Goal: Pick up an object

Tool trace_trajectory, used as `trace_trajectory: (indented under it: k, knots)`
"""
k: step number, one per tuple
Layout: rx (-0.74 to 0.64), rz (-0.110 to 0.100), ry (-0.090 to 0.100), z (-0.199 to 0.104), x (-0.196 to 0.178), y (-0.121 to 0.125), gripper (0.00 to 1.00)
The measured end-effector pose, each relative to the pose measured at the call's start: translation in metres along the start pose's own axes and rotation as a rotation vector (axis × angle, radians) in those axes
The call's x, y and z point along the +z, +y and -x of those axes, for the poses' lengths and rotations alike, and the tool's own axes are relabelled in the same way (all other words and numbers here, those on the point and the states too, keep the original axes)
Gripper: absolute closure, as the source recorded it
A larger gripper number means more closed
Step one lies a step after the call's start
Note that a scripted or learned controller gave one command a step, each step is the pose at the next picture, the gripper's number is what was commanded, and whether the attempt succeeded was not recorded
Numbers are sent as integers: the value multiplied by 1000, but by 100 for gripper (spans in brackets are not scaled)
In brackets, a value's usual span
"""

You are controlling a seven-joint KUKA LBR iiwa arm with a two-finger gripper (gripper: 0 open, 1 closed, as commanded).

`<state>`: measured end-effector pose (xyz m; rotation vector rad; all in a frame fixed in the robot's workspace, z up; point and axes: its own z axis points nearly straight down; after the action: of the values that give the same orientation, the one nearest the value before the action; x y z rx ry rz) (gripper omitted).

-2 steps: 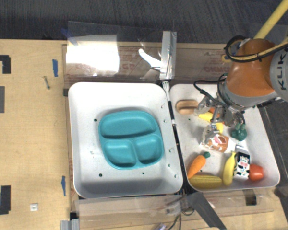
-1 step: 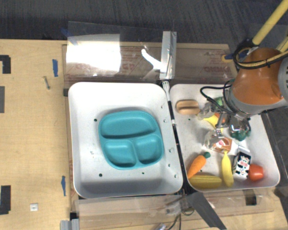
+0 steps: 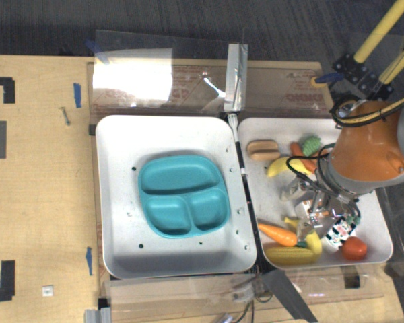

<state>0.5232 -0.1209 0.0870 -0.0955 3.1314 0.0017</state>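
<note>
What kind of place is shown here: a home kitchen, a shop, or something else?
Probably a robotics lab test bench, not a kitchen. A grey robot arm reaches into a white bin of toy food such as a carrot, and the neighbouring bin holds a teal divided tray.

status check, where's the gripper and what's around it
Gripper low in right bin, over toy food. Carrot, corn, tomato close by. Teal tray in left bin.
</note>
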Motion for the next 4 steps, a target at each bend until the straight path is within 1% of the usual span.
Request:
trace_trajectory:
  k: [1,2,3,4]
  knots:
    - [0,0,-5,3,-9,1,100]
    - [-1,0,-4,2,-8,1,0]
    - [0,1,-6,4,-15,1,100]
    - [-1,1,-6,4,-15,1,0]
